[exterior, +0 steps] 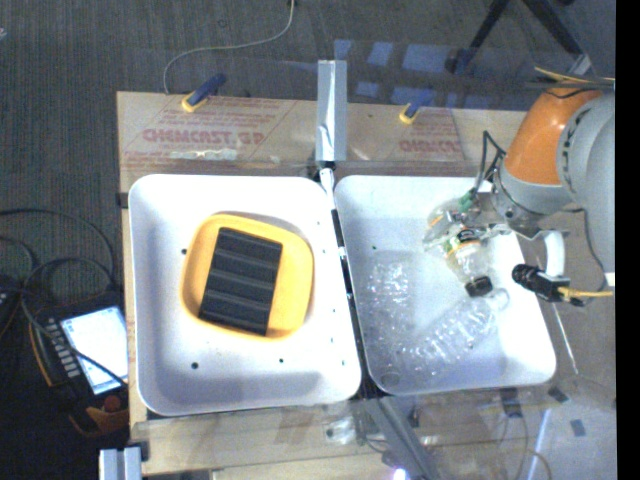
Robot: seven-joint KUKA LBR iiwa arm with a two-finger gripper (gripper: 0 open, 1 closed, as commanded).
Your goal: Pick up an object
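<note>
The surface (250, 133) is a pale wooden board with faded red lettering, and two yellow-and-blue clamps (203, 92) grip its far edge. A grey metal post (328, 113) stands at the far side, right where the two bins meet. Around it the floor (80, 48) is dark carpet; a thin cable (245, 40) loops over it at the far side, chair legs (500, 13) show at the far right, and a tablet (88, 346) with black cords lies on the floor to the near left.

The left bin (160, 368) holds a yellow tray (205, 258) with a black ribbed block (240, 280) resting on it, tilted a little and near the bin's middle. The right bin (400, 208) holds a clear plastic bottle (455, 330) lying on its side towards the near right, with another crumpled clear piece (388, 286) just left of it.

The arm (585, 168) comes in from the right, its orange band above the bin's far right corner, the wrist bent down into the bin. The gripper (462, 240) sits low over the far right part of the right bin, just beyond the bottle's dark cap (479, 286). Clear plastic glints around the jaws, and I cannot tell whether they are spread or pressed together, or whether anything sits between them.
</note>
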